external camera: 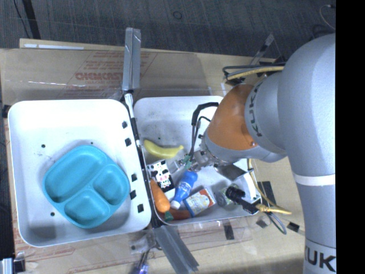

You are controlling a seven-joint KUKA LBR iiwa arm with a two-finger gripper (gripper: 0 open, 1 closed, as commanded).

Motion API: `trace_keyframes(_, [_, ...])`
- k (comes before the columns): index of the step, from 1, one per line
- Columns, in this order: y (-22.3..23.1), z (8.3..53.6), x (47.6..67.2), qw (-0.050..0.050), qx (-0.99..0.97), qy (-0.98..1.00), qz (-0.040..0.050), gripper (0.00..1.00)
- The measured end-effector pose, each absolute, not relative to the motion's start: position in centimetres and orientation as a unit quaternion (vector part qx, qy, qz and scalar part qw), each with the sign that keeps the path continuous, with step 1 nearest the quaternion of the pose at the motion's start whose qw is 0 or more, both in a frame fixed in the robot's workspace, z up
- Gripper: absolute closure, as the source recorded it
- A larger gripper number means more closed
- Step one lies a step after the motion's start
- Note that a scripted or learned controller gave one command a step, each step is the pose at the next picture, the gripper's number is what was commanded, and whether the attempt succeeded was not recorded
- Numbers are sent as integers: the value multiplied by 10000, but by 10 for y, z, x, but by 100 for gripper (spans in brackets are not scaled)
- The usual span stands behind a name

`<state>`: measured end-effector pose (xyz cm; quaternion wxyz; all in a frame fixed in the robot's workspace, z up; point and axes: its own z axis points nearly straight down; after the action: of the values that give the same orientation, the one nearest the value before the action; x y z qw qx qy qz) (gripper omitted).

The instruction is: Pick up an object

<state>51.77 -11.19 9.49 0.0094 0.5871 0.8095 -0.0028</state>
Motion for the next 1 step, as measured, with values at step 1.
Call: trace_keyframes(1, [-147, 92, 477, -9, 6153, 7883, 0, 0])
